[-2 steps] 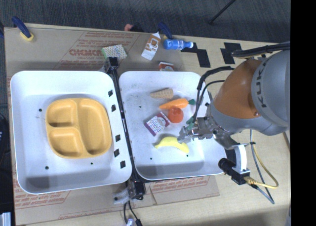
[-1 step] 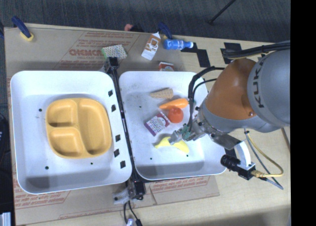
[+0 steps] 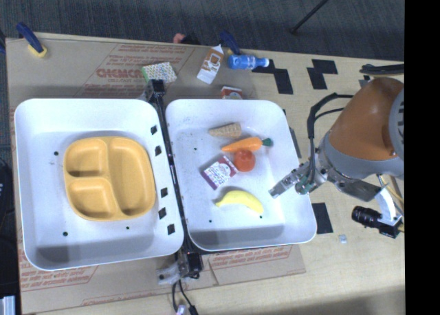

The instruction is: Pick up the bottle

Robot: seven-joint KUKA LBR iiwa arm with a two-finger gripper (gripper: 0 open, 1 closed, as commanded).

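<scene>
Hand [image 3: 283, 186] blurred, bottle [image 3: 247, 62] apart.

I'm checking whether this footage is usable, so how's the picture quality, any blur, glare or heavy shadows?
Camera view: lighting is even and soft; the white bins look bright with only faint shading along their inner walls. The image is slightly soft throughout, so print on the small packet is unreadable. The gripper is blurry, and the blue bottle on the bench behind the bins shows little detail.
</scene>
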